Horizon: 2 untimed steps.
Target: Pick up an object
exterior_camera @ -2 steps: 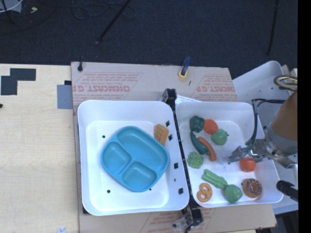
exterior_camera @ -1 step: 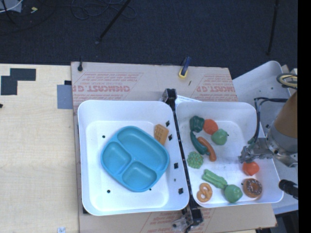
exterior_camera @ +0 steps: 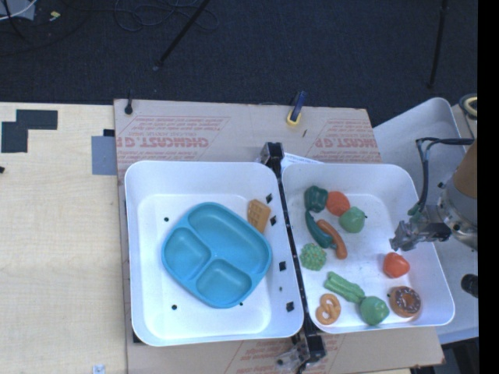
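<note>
I'd drop the gripper [exterior_camera: 400,238] at right of frame straight down onto the red tomato [exterior_camera: 395,265] just below it; fingers' state: can't tell.

The scene is lit evenly and rather brightly from above. Soft, short shadows are cast inside the white bins [exterior_camera: 204,176], whose rims are slightly washed out. The dark floor [exterior_camera: 234,37] is underexposed. Mild overall softness is seen, with fine detail blurred.

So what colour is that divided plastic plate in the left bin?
The divided plastic plate is light blue, seen plainly in the overhead camera view.
</note>
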Each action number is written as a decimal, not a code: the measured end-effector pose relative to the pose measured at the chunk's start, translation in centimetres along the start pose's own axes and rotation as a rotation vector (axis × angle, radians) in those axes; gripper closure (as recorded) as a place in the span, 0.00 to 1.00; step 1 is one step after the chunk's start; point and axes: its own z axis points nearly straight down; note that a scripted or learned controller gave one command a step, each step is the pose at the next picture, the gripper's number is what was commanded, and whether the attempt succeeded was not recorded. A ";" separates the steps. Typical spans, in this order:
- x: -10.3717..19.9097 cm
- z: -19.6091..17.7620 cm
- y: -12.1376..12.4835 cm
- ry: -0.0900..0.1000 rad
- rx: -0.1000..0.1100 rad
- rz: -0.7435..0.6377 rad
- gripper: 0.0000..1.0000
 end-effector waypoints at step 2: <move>4.2 -3.5 0.3 0.003 0.005 -0.002 1.00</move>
